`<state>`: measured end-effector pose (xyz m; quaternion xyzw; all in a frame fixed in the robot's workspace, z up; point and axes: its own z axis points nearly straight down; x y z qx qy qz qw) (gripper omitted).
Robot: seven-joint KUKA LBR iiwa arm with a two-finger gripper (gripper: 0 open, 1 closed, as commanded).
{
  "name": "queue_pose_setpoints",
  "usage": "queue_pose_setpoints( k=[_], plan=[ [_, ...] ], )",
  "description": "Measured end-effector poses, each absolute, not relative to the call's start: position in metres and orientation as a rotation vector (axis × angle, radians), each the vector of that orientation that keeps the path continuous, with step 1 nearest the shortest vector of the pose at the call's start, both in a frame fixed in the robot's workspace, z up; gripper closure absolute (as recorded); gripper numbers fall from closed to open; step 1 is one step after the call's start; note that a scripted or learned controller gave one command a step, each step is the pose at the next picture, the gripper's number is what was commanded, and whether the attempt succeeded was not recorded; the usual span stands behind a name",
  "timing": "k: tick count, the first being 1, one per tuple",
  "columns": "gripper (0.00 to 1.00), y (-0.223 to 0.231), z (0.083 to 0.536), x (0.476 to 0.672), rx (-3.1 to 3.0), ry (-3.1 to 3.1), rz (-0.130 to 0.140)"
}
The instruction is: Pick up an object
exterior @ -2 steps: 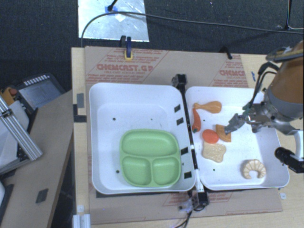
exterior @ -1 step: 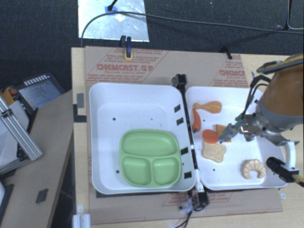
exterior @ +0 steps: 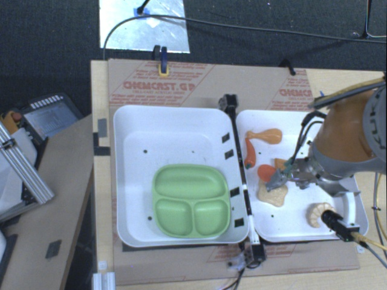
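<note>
Grey and low in the right bin (exterior: pixel 266 231), my pincer (exterior: pixel 277 181) sits over the tan piece (exterior: pixel 272 196) beside the red piece (exterior: pixel 266 172), grip state impossible to tell, nothing visibly lifted, so I judge the pick not yet done.

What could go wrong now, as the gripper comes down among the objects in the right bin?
The gripper is low over a tight cluster: a red piece touching a beige piece. It may catch two at once or push them apart. The orange piece lies against the bin's dividing wall, so a nudge could wedge it there.
</note>
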<state>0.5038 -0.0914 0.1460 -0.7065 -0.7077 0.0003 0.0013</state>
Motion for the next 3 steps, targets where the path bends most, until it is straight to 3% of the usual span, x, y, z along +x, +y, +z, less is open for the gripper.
queue_pose_setpoints(
  k=[1,2,3],
  plan=[
    [0.0,-0.086,0.103,0.502,-2.218,-2.22,0.002],
    [1.0,-0.087,0.116,0.503,-2.221,-2.224,-0.002],
    [1.0,-0.09,0.18,0.507,-2.222,-2.23,-0.007]
  ],
)
